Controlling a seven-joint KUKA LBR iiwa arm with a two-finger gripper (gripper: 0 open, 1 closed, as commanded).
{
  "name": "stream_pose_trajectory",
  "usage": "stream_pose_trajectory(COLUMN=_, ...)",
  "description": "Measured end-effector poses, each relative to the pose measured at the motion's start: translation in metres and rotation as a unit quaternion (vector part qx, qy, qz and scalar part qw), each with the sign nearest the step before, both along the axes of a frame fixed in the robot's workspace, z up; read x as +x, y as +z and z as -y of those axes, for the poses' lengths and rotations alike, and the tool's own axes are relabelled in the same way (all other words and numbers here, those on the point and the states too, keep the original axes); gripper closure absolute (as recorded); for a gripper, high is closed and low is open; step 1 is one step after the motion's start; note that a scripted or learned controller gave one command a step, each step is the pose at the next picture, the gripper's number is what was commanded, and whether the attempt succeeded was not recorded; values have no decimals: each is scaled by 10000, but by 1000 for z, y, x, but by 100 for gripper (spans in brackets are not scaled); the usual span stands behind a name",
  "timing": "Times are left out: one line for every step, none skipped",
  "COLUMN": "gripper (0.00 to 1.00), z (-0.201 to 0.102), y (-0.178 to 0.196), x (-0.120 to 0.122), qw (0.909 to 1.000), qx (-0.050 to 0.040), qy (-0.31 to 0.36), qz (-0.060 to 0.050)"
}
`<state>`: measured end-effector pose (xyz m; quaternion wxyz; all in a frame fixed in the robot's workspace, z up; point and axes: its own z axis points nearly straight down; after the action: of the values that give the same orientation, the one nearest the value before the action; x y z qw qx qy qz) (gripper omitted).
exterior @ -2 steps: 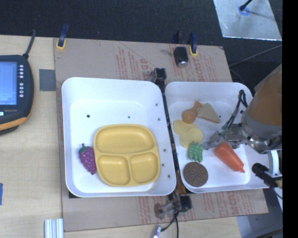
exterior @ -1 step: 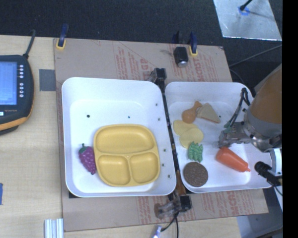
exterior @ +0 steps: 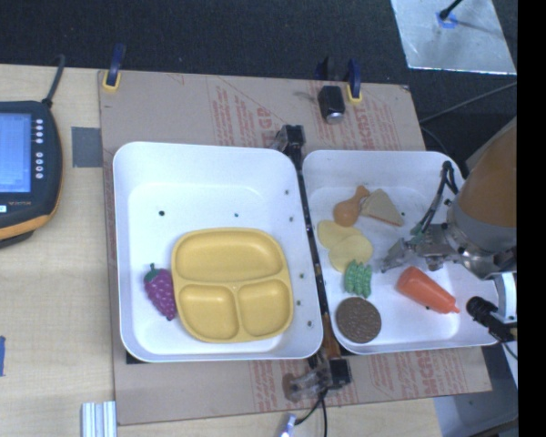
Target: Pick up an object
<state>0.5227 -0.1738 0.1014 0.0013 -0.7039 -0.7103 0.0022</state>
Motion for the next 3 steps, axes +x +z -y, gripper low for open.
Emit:
stream_pose_trajectory(gripper=0, z=-8, y=-10, x=-47, qw=10000, qx=9, qy=-18, qz=6)
stream_pose_trajectory(gripper=100, z=-7, y=0, x=-47, qw=10000, qx=5, qy=7, qz=2)
stream_pose_trajectory(gripper=100, z=32, y=73, x=-46, qw=10000, qx=5, qy=-30, qz=21)
